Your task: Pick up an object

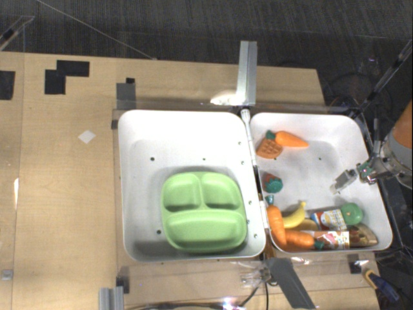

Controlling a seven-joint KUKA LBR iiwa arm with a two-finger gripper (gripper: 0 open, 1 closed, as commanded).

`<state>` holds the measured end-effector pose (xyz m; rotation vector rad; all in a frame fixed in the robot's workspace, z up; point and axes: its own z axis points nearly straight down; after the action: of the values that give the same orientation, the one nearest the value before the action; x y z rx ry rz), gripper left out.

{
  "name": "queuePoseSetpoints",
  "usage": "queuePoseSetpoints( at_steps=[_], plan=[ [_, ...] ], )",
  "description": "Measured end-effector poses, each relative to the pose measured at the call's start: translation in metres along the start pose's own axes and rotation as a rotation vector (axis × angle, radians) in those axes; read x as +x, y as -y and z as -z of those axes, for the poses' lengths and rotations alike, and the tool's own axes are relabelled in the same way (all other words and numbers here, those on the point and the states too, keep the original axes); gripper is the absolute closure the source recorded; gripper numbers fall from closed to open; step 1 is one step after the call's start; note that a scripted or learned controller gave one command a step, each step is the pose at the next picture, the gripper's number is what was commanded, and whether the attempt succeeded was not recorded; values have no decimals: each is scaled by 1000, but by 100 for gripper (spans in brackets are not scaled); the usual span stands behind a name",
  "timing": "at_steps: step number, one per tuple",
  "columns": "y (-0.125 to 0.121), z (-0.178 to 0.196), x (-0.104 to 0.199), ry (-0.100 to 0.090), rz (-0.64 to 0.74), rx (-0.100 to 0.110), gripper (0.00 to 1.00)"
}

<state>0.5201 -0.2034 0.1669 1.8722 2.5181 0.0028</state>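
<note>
The right bin holds several toy foods. An orange carrot with a green top lies at the back, with an orange waffle-like piece beside it. A small teal and red piece sits by the left wall. Along the front lie a banana, two orange carrots, two bottles and a green round piece. My gripper hangs over the bin's right side, above bare floor and just behind the green piece. Nothing shows in its grasp.
The left bin carries a green divided plate towards its front. A metal post rises behind the wall between the bins. The arm comes in over the right bin's right rim.
</note>
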Motion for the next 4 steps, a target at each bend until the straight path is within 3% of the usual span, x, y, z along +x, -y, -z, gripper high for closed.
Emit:
queuePoseSetpoints(
  at_steps=[1,2,3,4],
  plan=[
    [30,-72,7,0,11,-1,0],
    [28,-60,7,2,10,-6,100],
    [28,-60,7,2,10,-6,0],
    [6,-74,73,10,-72,-17,0]
  ],
)
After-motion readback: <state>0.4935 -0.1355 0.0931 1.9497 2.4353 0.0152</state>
